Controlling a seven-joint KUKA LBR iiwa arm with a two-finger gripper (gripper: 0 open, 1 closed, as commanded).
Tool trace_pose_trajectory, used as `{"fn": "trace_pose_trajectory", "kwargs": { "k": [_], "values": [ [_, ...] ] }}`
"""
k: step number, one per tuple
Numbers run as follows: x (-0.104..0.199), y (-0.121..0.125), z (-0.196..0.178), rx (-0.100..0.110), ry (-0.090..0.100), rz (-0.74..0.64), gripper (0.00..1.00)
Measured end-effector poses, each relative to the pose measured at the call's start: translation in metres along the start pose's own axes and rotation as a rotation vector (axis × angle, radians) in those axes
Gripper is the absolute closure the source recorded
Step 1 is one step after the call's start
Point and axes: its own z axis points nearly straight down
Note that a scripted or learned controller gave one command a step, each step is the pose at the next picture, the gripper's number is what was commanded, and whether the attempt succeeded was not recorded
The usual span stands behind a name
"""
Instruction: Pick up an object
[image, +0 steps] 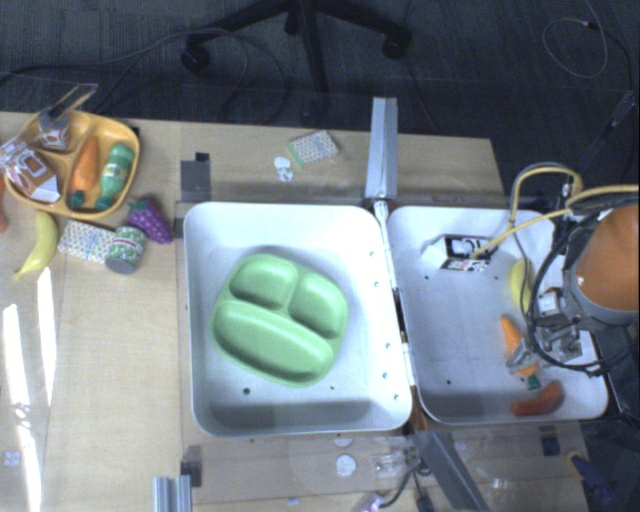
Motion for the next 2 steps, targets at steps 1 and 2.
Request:
{"fn": "trace_pose_trajectory", "kwargs": {
  "k": [1,2],
  "values": [
    [-0.004,-0.031,0.001,-0.001,-0.003,-0.434,1.0],
    [-0.015,0.023,0.0,0.007,0.002,-0.807,1.0]
  ]
}}
